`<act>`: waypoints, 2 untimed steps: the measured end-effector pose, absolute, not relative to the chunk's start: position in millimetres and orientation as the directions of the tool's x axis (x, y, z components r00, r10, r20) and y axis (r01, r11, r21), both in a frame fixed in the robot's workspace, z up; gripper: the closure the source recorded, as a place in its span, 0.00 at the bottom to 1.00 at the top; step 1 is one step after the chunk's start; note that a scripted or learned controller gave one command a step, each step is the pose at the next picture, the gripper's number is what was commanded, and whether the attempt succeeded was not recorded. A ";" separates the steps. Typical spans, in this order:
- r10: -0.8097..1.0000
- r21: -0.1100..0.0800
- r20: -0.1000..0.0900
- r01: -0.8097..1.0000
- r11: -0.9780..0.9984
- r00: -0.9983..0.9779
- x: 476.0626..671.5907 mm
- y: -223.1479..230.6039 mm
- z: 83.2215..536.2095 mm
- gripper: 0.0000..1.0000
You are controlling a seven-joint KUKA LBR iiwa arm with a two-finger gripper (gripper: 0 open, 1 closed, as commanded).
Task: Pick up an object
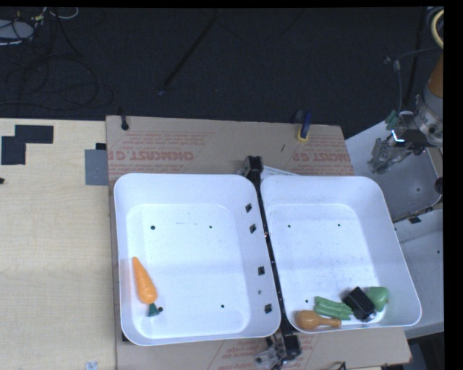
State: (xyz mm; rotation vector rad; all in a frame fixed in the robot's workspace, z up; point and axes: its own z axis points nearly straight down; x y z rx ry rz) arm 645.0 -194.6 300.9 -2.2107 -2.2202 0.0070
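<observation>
Two glossy white bins point(184, 189), tapered orange carrot point(143, 280)

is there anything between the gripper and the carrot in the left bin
Nothing visible stands in the way. The gripper sits off past the right bin's far right corner. The carrot lies alone by the left bin's left wall, clear above. The arm would cross over both bins.

a robotics lab: two white bins point(184, 189) on cardboard point(217, 148), loose cables point(43, 22).
</observation>
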 end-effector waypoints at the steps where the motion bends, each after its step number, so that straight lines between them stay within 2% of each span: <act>1: 1.000 -0.001 -0.001 1.000 -0.001 0.001 613.5 -213.7 337.6 1.00; 2: 1.000 0.003 -0.002 1.000 -0.004 0.004 560.4 -215.0 399.6 1.00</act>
